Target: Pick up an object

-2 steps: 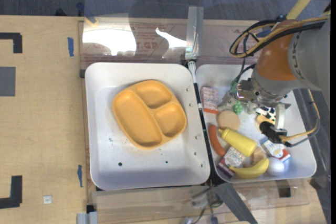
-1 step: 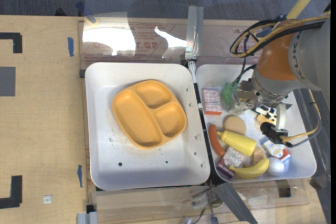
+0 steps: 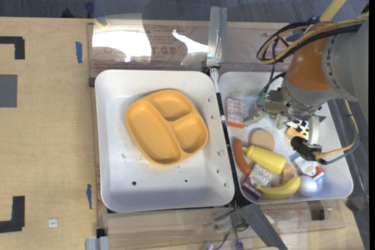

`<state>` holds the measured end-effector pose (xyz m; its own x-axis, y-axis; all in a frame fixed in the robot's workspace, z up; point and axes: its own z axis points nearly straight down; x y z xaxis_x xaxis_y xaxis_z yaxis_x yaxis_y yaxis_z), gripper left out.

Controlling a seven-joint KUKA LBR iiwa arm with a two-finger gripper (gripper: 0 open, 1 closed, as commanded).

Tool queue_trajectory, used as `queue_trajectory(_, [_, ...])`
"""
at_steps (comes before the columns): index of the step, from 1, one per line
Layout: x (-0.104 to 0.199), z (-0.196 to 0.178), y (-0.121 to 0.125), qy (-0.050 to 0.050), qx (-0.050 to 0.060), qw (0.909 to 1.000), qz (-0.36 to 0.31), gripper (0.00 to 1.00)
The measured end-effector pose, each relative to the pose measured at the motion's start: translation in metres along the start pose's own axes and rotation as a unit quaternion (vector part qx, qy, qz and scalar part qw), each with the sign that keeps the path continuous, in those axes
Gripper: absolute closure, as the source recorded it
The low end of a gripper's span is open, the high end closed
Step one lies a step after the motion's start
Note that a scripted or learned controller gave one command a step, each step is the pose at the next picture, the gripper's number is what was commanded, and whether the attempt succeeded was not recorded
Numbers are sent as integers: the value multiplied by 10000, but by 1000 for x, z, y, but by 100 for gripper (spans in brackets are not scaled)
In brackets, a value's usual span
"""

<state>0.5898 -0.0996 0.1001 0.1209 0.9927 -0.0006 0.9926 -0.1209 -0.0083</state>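
My gripper (image 3: 295, 124) hangs low over the middle of the right bin (image 3: 340, 132), under the grey wrist with the orange band. Just left of it lies a tan round piece (image 3: 262, 139), and a small black and yellow object (image 3: 300, 133) sits right beneath it. In the bin's front half are a yellow squeeze bottle (image 3: 267, 156), a banana (image 3: 281, 189), a red sausage (image 3: 237, 153), a small carton (image 3: 307, 165) and a white ball (image 3: 309, 185). A pink and white packet (image 3: 235, 109) lies at the bin's left side.
The left bin (image 3: 111, 178) holds an orange divided plate (image 3: 167, 126). A metal divider (image 3: 222, 126) separates the two bins. Cables (image 3: 281, 41) loop above the arm, and a black cable (image 3: 337, 152) trails across the right bin's right side.
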Motion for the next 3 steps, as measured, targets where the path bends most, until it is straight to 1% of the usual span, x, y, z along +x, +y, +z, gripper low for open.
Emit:
queue_trajectory(1, [-63, 12, 31, 112, -27, 9946, -1036, 0])
queue_trajectory(2, [-40, -7, -29, 15, 0, 10000, -21, 0])
queue_trajectory(3, [-24, 14, 39, 1, -59, 9987, 509, 0])
